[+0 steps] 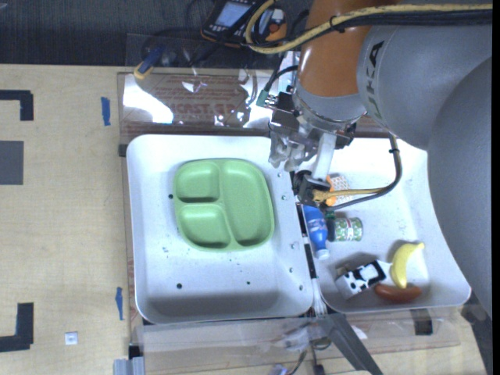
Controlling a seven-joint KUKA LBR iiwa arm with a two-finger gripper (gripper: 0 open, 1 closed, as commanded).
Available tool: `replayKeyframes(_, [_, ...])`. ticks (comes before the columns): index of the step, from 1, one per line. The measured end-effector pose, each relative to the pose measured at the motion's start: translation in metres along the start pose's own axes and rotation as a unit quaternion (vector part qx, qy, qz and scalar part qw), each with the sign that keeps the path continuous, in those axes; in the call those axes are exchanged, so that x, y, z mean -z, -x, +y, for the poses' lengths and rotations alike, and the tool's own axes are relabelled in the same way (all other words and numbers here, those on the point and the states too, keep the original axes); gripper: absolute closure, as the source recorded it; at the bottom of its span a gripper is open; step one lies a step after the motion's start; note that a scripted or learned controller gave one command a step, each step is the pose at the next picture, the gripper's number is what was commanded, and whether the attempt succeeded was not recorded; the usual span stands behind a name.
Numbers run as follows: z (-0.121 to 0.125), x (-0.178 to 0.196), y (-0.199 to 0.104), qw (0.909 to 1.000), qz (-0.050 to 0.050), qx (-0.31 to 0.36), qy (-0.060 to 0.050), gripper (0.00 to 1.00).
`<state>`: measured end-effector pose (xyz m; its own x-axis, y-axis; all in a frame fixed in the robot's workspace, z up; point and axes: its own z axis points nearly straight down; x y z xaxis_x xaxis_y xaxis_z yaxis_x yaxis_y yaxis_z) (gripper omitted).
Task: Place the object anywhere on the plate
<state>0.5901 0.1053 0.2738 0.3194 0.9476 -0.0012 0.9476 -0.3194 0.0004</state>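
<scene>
Overhead slanted view of two shallow white bins side by side. The left bin (148, 209) holds a green plate (223, 203) with three compartments, set slightly toward its far side. The grey arm (422, 61), with its orange band (344, 45), reaches in from the right; its gripper (301, 162) hangs over the far end of the divider between the bins, and whether anything sits between its ends cannot be told. In the right bin (437, 233), a blue tube (316, 229) lies along the left wall just near of the gripper, a green can (345, 228) beside it. Nearer lie a black-and-white toy (361, 278), a yellow banana (404, 261) and a red-brown sausage-like item (397, 291).
</scene>
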Motion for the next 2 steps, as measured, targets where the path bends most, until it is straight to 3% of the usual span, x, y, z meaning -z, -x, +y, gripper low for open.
replayKeyframes(1, [0.018, -0.025, -0.062, 0.9981, 0.000, 0.062, 0.001, 1.00])
replayKeyframes(2, [0.074, -0.012, -0.021, 0.9850, 0.000, 0.172, 0.002, 1.00])
